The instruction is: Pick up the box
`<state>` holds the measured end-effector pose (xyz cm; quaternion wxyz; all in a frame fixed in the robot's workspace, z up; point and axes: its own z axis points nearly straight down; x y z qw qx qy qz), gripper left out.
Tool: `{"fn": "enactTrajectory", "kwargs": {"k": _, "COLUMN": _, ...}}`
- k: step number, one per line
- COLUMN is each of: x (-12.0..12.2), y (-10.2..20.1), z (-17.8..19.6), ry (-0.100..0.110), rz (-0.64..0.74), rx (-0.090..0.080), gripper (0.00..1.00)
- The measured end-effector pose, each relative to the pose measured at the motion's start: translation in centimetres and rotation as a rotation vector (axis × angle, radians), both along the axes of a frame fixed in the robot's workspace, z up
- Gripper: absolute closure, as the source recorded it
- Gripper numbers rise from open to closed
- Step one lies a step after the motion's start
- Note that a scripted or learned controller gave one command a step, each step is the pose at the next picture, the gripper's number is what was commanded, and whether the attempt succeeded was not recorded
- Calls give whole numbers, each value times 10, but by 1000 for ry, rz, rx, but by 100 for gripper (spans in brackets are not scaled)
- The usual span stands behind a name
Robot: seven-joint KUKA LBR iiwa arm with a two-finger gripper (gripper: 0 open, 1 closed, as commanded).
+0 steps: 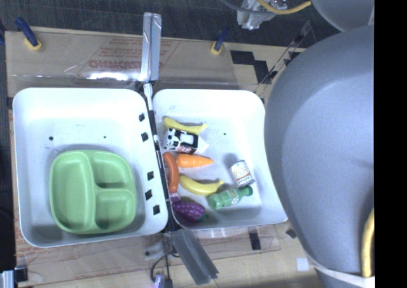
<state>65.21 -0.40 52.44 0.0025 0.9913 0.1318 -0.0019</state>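
**Two bins, one box among the food**

Two white bins sat side by side on the bench. The left bin (pixel 32 109) held a green tray (pixel 93 190) with three compartments. In the right bin (pixel 245 105) we saw the box (pixel 182 141), black and white, lying near the bin's left wall in the upper part of the pile. A banana (pixel 184 126) lay just above it, touching it, and a carrot (pixel 194 161) lay just below. Further down were a second banana (pixel 200 185), a green bottle (pixel 229 196) on its side and purple grapes (pixel 189 209). A small labelled container (pixel 241 172) stood to the right of the carrot.

The grey arm (pixel 324 153) filled the right side, over the bin's right edge. The gripper (pixel 253 18) appeared at the top amid yellow cables (pixel 280 7), well apart from the box. We could not tell whether it was open or closed, and we saw nothing in it.
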Motion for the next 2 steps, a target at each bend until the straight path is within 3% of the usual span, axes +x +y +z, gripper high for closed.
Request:
{"fn": "enactTrajectory", "kwargs": {"k": 1, "x": 1, "y": 3, "z": 9, "ry": 2, "rz": 9, "rx": 1, "gripper": 100}}
{"fn": "enactTrajectory", "kwargs": {"k": 2, "x": 1, "y": 3, "z": 9, "ry": 2, "rz": 9, "rx": 1, "gripper": 0}}
